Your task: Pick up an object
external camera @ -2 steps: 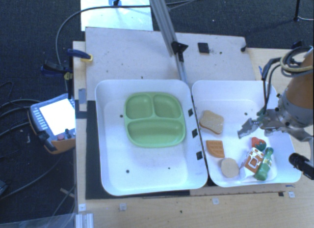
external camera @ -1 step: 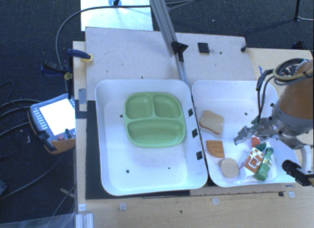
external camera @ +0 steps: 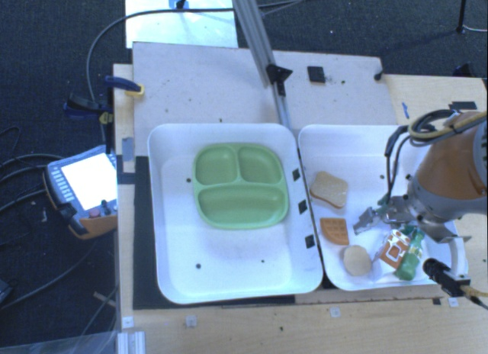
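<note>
In the camera view, 2 bins are seen. The gripper (external camera: 375,217) is held over the right bin (external camera: 358,146), fingers spread and gripping nothing, beside a packet (external camera: 394,250) and bottle (external camera: 410,257) near the front edge. Bread (external camera: 329,189), a cracker (external camera: 335,230) and a bun (external camera: 356,260) are crowded alongside. A green tray (external camera: 240,186) is set in the left bin (external camera: 175,215).

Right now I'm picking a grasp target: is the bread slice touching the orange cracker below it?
Apart. The camera view shows a strip of white bin floor between the bread slice and the orange cracker in the right bin.

No legible text or labels anywhere.
</note>
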{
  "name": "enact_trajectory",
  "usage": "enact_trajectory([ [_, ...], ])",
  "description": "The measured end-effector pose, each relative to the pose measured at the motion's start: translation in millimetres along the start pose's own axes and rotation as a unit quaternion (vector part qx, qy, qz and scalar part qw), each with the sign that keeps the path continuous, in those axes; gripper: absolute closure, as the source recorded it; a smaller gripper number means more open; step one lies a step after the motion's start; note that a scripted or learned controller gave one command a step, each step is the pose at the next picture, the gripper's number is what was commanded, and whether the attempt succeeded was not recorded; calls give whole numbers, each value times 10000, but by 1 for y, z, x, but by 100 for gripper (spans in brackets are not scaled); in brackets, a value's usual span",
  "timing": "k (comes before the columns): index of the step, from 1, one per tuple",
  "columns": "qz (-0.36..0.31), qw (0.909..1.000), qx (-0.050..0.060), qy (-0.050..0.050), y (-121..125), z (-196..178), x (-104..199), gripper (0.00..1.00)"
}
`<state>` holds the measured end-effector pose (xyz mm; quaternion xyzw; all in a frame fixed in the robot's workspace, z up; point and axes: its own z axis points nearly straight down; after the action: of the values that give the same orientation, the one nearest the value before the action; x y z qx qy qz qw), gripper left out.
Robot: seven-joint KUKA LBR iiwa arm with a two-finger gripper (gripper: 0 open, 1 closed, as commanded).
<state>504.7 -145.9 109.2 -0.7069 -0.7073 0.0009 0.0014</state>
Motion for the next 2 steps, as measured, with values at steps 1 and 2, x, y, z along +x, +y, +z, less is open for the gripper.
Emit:
enact_trajectory([
  [1, -5, 10000, -32, -3, 2, 23, 0, 0],
  [2, -7, 10000, -78, -16, 5, 10, -1, 100],
])
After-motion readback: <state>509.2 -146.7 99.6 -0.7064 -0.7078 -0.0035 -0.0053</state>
